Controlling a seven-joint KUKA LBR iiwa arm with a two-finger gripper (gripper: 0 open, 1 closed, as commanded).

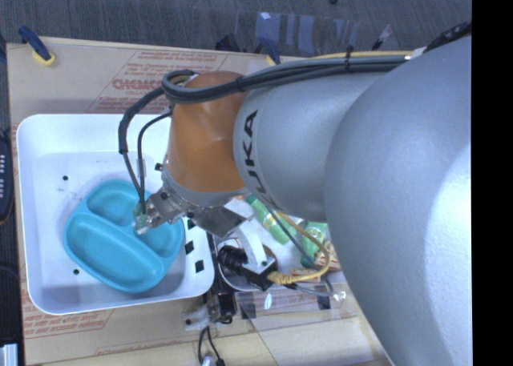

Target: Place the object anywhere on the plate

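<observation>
Camera view: the end effector (146, 220) hangs over the right rim of the light-blue, two-lobed plastic plate (120, 243) in the white bin (36, 196) at lower left. I cannot tell its state, nor where the object is. A release so near the plate's rim could, I judge, let anything carried drop into the bin. White letters "KUKA" run along the grey arm (337, 140); red print on the tabletop's cardboard (96, 64) is unreadable.

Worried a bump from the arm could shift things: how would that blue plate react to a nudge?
The plate looks like moulded plastic, so probably stiff and light. It lies tilted against the bin corner, so it might rock or slide on the smooth white floor. Its low, wide shape makes flipping unlikely.
</observation>
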